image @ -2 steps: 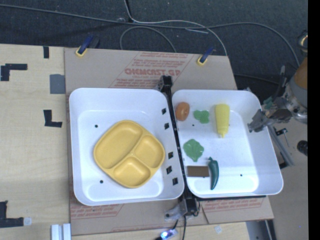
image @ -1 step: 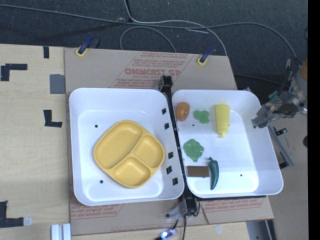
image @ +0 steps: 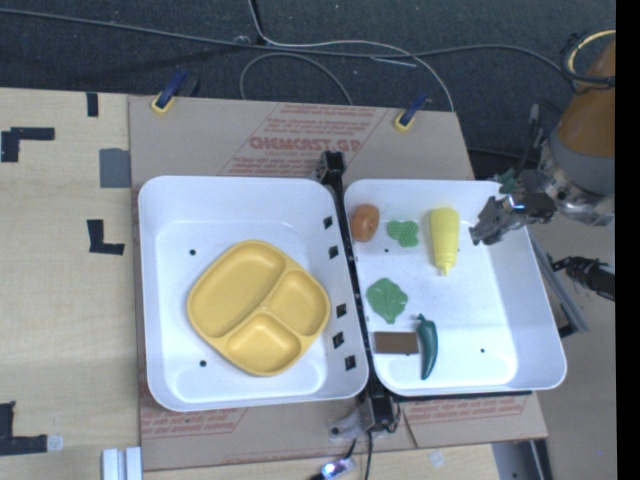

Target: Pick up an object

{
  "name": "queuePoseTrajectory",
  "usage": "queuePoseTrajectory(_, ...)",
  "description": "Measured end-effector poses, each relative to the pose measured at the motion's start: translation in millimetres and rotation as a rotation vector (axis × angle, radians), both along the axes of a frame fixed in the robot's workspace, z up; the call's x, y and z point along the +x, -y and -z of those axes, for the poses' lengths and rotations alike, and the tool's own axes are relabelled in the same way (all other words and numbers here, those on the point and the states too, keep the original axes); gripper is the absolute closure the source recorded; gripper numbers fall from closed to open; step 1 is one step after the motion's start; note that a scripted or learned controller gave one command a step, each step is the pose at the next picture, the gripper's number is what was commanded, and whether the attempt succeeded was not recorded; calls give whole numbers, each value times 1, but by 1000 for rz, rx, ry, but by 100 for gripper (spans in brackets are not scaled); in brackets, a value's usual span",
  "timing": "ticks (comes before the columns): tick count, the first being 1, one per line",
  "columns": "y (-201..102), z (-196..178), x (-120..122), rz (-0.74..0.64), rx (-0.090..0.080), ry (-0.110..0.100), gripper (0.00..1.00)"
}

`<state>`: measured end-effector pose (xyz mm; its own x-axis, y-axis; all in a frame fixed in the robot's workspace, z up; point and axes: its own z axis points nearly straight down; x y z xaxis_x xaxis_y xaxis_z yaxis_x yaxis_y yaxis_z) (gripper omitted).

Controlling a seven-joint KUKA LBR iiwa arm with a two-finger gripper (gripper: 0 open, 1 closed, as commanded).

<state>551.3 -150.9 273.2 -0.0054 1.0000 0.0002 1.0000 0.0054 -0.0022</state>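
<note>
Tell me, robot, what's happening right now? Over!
Gripper above right bin's upper right edge, holding nothing seen. Corn nearest, lying loose, then the two green pieces. Nothing between gripper and corn.

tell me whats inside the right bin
The right bin holds an orange piece, two green leafy pieces, a yellow corn cob, a green pepper and a brown block. Nothing looks stacked or covered.

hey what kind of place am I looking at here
Most likely a robotics lab test bench: a robot arm reaches over two white bins, toy food such as a yellow corn cob lies inside, and cables trail across the floor.
</note>
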Motion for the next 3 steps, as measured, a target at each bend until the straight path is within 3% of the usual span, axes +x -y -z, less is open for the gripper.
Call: queuePoseTrajectory(3,-159,41,39,-1,0,-1,100)
